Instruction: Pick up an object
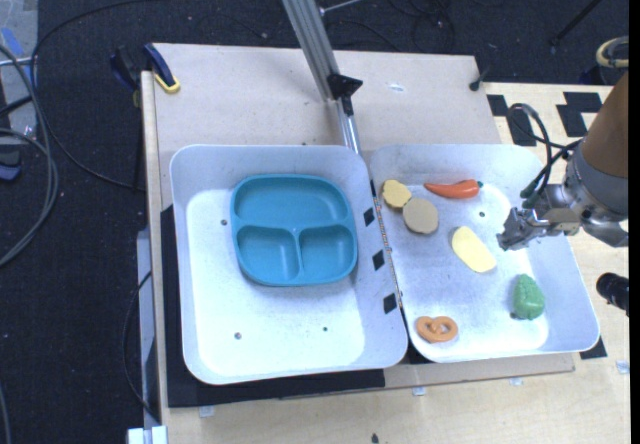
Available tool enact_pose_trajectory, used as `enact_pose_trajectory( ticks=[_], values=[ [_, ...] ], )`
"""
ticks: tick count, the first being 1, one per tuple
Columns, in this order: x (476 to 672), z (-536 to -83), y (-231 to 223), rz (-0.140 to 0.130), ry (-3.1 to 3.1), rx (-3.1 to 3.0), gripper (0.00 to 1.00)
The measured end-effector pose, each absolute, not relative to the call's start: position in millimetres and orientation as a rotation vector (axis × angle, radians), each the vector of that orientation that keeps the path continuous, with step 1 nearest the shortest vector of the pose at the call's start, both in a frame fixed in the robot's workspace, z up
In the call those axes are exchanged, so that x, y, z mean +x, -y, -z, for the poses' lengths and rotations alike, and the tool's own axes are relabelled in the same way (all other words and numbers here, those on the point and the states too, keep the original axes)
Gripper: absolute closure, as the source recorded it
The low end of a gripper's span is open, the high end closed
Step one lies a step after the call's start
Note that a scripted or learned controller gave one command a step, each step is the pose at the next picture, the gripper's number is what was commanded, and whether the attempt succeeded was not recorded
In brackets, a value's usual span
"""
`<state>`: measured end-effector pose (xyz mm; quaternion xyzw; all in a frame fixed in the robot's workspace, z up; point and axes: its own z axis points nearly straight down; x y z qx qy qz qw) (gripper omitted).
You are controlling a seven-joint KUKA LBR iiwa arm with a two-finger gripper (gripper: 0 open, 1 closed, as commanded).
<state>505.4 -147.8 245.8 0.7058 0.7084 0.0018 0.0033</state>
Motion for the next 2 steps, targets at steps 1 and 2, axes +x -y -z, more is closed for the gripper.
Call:
enact_pose_trajectory(
  ticks=[1, 2],
  values=[
    [506.6, -276, 148, -0.003, -2.221, 2.215, 1.00],
    [506.7, -278, 94, -0.002, -2.231, 2.213, 1.00]
  ],
)
